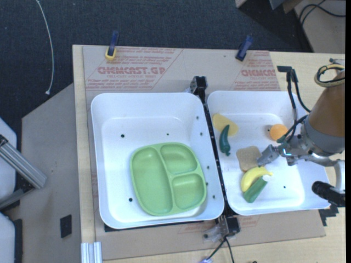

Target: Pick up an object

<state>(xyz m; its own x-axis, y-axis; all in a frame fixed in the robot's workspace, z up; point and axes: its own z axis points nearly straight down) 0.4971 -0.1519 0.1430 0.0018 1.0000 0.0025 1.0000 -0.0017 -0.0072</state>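
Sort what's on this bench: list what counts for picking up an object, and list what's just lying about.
For the job:
- gripper, low in the right bin
- banana
- green vegetable against the banana
- tan slice
- orange
- green pepper
- pale yellow piece

Lying about:
- green divided tray in the left bin
- clamps on the board's far edge

Left of gripper (270, 156): bread slice (248, 157), pepper (225, 138). Below-left: banana (254, 176). Just above: orange (278, 131). Far left, in other bin (109, 114): divided plate (166, 177).
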